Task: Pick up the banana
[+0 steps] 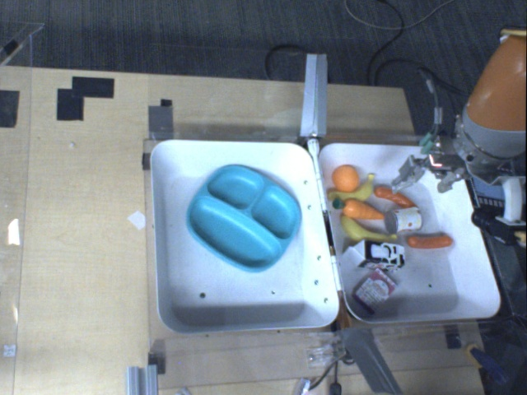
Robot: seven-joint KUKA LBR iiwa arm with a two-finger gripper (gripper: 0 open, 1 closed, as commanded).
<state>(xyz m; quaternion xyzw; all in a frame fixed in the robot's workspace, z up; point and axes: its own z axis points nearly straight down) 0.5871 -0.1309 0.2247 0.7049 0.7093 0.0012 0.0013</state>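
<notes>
Grey arm (486, 130) over rt bin (461, 303) (slanted).

A blue divided plate (244, 216) lies in the left bin (173, 303); the claw (428, 171) hovers over the right bin (469, 299).

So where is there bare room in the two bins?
Left bin: bare floor all around the blue plate, widest along the near wall. Right bin: free near-right corner past the packet; crowded at its left, around the banana and carrots.

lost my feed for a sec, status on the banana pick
Gripper open, above right bin's far side, holding nothing. Banana lies in the pile at left. Carrot and can crowd it.
</notes>
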